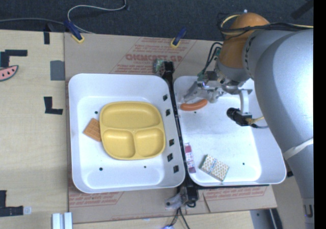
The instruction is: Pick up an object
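A robotics lab — a cardboard sheet (153, 57) clamped along the bench's far edge by blue-and-yellow clips (75, 31), black tape marks (50, 106) on the bench's left side, loose cables (97, 9) trailing off.

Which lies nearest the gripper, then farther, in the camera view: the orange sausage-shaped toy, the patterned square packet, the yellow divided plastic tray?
1. Orange sausage-shaped toy, right bin, just below the gripper.
2. Yellow divided plastic tray, left bin.
3. Patterned square packet, right bin's near edge.
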Motion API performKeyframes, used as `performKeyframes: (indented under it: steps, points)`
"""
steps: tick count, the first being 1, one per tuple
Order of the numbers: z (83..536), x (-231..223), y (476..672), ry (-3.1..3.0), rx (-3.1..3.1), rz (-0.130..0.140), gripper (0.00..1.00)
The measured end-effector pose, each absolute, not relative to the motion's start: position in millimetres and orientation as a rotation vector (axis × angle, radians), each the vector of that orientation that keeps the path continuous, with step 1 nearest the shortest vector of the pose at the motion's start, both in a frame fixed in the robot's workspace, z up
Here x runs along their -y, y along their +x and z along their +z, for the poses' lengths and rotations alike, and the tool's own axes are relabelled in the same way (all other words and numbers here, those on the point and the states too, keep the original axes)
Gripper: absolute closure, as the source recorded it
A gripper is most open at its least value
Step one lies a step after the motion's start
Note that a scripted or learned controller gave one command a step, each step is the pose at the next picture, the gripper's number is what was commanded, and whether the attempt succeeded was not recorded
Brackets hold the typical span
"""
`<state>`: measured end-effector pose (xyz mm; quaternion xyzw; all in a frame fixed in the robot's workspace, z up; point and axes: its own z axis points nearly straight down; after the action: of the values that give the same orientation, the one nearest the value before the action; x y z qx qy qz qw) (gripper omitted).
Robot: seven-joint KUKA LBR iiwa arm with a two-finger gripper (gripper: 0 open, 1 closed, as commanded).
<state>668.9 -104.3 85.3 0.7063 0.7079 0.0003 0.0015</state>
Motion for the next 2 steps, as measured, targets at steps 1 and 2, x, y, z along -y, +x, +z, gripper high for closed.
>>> performKeyframes:
  steps: [1, 2]
  points:
    - [95, 104, 668.9, 2.214, -2.223, -0.003, 1.00]
    - [185, 42, 628.1, 2.217, -2.225, 0.003, 1.00]
